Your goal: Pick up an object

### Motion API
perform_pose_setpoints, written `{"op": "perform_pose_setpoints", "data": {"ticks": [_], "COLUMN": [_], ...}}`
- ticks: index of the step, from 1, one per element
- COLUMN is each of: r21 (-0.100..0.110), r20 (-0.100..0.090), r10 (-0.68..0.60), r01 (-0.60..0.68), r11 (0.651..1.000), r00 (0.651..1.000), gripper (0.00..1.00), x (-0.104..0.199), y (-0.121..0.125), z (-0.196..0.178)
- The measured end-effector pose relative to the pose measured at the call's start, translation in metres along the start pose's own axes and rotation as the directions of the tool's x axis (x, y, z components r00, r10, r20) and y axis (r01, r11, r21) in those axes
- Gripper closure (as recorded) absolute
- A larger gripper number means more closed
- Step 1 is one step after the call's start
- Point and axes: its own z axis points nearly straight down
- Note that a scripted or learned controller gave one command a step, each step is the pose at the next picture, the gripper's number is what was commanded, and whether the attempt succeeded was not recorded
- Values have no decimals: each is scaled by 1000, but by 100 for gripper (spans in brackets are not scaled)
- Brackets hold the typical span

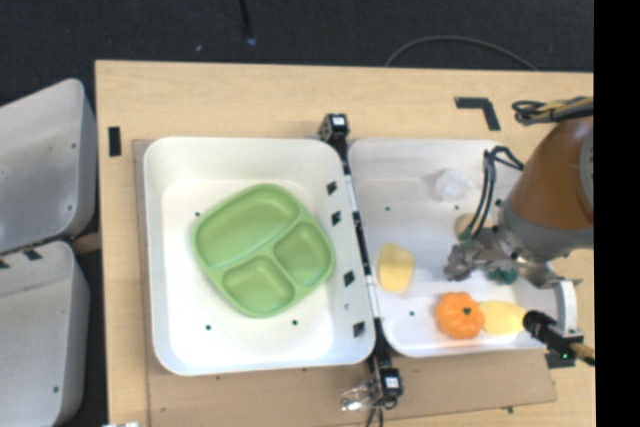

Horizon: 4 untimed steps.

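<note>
Bench: tan board, two shallow white bins side by side, black clips along the shared divider
Left bin (pixel 160 335): holds a green divided plate (pixel 263 249), three compartments, lying flat and turned at a slant
Right bin (pixel 400 160): holds the candidates for the pick
Pale yellow block (pixel 397 269): close to the divider, apart from the other items
Orange pumpkin-like item (pixel 460 315): near the front wall, touching a yellow piece (pixel 503 318) on its right
Clear roundish thing (pixel 449 183): toward the back of the bin, faint, hard to identify
Arm: orange band and grey wrist low over the right side of the right bin
Gripper (pixel 478 262): dark mechanism above the bin floor, just behind the orange item; cannot tell whether it is parted or closed, nothing visibly between its tips
Step in hand (judgement): lining up on a target, likely the orange item
Doing it well: centre over the orange body, keep clear of the yellow neighbour and the front wall, descend straight
Risk: round shape may roll out or nudge its neighbour
</note>
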Motion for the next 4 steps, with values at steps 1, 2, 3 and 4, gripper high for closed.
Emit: {"op": "perform_pose_setpoints", "data": {"ticks": [1, 2, 3, 4], "r21": [-6, -5, -3, 0], "r20": [1, 2, 1, -2], "r10": [-13, -13, -14, -18], "r01": [13, 13, 14, 18], "r11": [1000, 1000, 1000, 1000], "r00": [1000, 1000, 1000, 1000], "gripper": [100, 100, 100, 100], "x": [1, 0, -2, 54], "y": [3, 5, 7, 33], "z": [-64, -118, -155, -154]}}
